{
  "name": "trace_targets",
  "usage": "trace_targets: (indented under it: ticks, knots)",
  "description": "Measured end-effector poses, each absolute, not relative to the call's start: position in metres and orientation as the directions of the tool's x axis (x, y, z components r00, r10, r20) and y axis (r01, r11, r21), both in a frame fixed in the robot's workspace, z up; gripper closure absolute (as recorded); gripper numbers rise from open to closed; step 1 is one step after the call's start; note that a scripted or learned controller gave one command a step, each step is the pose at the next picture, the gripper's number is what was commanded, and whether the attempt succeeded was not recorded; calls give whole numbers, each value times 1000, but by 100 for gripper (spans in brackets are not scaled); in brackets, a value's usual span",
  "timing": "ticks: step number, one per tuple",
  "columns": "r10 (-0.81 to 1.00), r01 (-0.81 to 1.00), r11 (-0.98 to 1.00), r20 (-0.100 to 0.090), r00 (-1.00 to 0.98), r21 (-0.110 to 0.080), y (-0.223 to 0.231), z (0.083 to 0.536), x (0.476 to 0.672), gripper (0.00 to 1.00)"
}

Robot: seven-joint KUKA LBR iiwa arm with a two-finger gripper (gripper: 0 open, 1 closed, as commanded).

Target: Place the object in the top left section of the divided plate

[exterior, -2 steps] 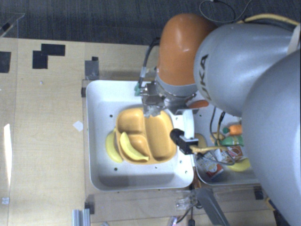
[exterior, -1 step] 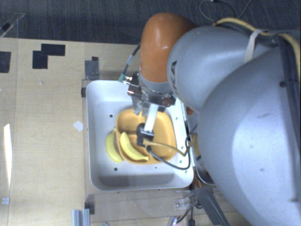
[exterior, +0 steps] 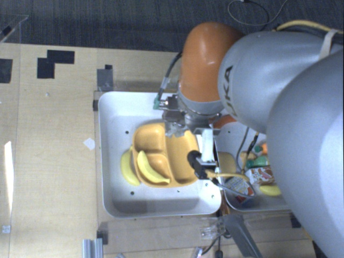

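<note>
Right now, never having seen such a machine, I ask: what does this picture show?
One camera, fixed above a bench, looks down at a slant. The big grey and orange shape is a robot arm reaching in from the right. Its gripper hangs over a yellow divided plate in the left white bin. A banana lies in the plate's lower left section. The right bin holds small mixed things. Whether the gripper holds anything, I cannot tell.

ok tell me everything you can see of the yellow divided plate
The yellow divided plate looks like glossy plastic, with raised ridges splitting it into three sections. It lies flat in the left white bin. Its top left section looks bare; the lower left holds a banana; the arm overhangs the right one.
</note>
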State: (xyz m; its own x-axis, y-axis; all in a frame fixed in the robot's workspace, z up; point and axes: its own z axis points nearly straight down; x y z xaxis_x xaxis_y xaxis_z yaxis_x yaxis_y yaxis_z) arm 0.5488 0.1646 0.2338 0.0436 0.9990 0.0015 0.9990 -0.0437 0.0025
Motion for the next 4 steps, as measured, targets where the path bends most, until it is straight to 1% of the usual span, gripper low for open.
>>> trace_targets:
  ticks: [1,2,3,4]
  knots:
    - [994,994,109,1,-109,3,186,159,620,100]
    - [996,996,94,2,-94,5,219,192,604,100]
    - [1000,1000,31,2,-31,4,226,233,559,100]
    - [999,999,36,4,-36,7,227,244,560,100]
